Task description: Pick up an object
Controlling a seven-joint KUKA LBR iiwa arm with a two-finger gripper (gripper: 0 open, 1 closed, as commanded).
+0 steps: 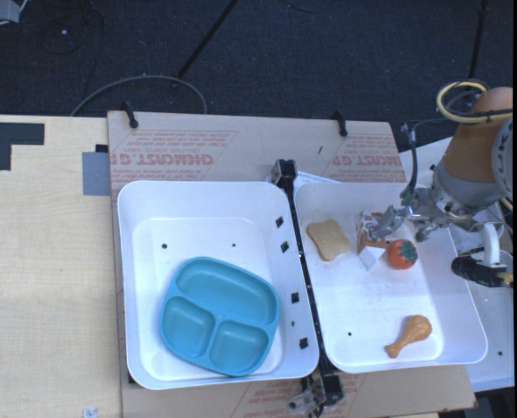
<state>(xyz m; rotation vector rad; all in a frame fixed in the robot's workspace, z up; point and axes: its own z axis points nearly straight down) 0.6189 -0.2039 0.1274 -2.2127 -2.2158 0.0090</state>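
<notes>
My gripper (pixel 405 229) hangs over the back of the right bin (pixel 363 355), with its fingers spread open and nothing between them. A red tomato (pixel 401 253) lies just below and in front of it. Under the left finger (pixel 383 225) sits a small orange and white item (pixel 369 244), partly hidden. A tan bread slice (pixel 329 239) lies to the left of that, near the divider. A tan chicken drumstick (pixel 409 335) rests by the bin's front right corner.
The left bin (pixel 145 225) holds a blue divided plate (pixel 219 314) in its front half. A black ridge (pixel 298 268) with clips separates the two bins. The arm's grey wrist and orange band (pixel 489 103) stand at the right.
</notes>
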